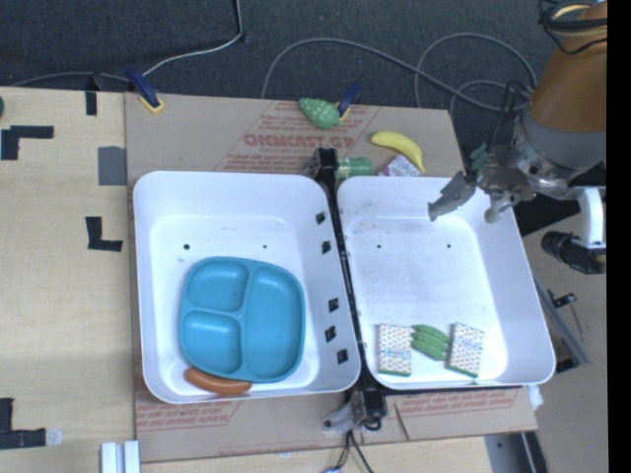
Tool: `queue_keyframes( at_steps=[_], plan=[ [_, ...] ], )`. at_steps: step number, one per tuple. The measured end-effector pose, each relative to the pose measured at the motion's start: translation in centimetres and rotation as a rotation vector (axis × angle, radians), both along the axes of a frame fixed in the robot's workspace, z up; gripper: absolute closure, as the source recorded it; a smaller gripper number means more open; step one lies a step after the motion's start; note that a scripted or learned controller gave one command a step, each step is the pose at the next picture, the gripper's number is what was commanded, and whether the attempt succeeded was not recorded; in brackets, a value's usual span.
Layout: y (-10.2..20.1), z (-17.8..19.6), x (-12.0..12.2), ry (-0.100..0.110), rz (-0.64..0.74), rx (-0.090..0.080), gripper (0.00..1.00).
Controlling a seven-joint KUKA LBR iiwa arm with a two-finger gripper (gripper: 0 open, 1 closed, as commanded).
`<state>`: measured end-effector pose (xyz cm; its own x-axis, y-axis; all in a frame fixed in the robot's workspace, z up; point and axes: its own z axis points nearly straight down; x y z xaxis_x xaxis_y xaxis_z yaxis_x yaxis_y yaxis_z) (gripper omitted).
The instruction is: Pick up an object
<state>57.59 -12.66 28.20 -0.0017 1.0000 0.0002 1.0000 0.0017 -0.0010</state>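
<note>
Fingers [449, 197] of the grey gripper [471, 203] stood spread apart with nothing between them, above the upper right corner of the right white shallow plastic bin [414, 264]. At 6 o'clock in that bin lay 2 small patterned square packets [394, 349] touching a green pea-pod toy [430, 340] between them. Toward 9 o'clock, the left white bin [163, 225] held a blue divided plastic plate [242, 317] and an orange sausage toy [217, 382]. At 12 o'clock on the counter [59, 264] rested a yellow banana toy [398, 148].
</note>
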Motion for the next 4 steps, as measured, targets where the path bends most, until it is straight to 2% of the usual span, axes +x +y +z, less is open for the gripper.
queue_keyframes(
  at_steps=[1,2,3,4],
  plan=[
    [-5.3,-9.4,3.3,0.004,-0.002,-0.001,0.00],
    [-7.4,-12.3,-9.3,0.002,-0.002,0.000,0.00],
    [0.2,-19.3,-8.8,-0.013,-0.002,-0.002,0.00],
    [0.3,-18.4,-8.8,-0.011,-0.001,-0.001,1.00]
  ],
)
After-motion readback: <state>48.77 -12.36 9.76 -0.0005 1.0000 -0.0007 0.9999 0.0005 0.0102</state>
